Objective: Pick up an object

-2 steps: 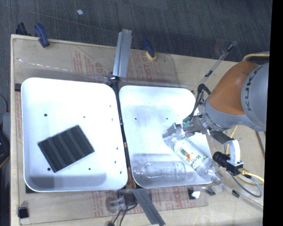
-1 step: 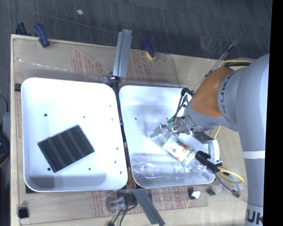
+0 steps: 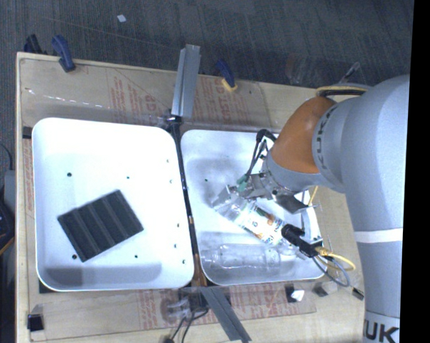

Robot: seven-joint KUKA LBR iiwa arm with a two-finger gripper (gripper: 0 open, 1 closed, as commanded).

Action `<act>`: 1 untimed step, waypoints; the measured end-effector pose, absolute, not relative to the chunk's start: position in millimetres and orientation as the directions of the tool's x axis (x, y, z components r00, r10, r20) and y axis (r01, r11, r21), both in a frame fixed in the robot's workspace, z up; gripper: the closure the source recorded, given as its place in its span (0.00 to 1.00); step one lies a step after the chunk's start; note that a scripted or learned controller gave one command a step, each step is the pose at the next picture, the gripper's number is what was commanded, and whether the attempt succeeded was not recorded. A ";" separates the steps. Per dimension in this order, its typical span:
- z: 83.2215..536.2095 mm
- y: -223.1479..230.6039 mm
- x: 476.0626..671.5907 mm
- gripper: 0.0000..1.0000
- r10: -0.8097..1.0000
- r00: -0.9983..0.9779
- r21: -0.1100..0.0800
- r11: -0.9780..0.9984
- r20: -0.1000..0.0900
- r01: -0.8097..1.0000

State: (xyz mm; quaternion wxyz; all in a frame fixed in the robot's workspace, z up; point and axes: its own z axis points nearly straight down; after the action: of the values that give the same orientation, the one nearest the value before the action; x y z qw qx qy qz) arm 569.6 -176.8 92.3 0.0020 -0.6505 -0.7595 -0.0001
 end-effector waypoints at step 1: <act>103.6 -174.9 571.9 1.00 0.987 -0.159 0.002 0.159 0.005 0.987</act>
State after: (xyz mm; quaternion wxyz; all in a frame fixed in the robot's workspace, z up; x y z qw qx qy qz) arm 571.9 -174.9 103.6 0.0010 -0.6485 -0.7612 -0.0024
